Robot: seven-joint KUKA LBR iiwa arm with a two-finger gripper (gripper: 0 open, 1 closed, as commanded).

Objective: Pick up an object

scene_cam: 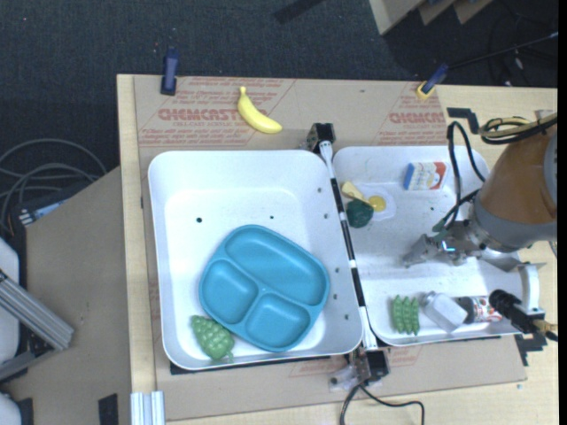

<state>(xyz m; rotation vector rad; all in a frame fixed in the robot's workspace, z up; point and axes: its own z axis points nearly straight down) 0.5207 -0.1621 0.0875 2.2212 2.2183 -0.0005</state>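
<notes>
My gripper hangs low over the middle of the right bin, above bare white floor. Nothing shows in its grasp. Just in front of it lie a green pea pod and a white and grey tube with a red-labelled marker beside it. A dark green lump and a yellow piece lie near the bin's left wall. At the back of the bin stands a small blue, white and red box.
The left bin holds a blue divided plate and a bumpy green toy at its front corner. A yellow banana lies on the bench behind the bins. Black clips sit on the divider between the bins.
</notes>
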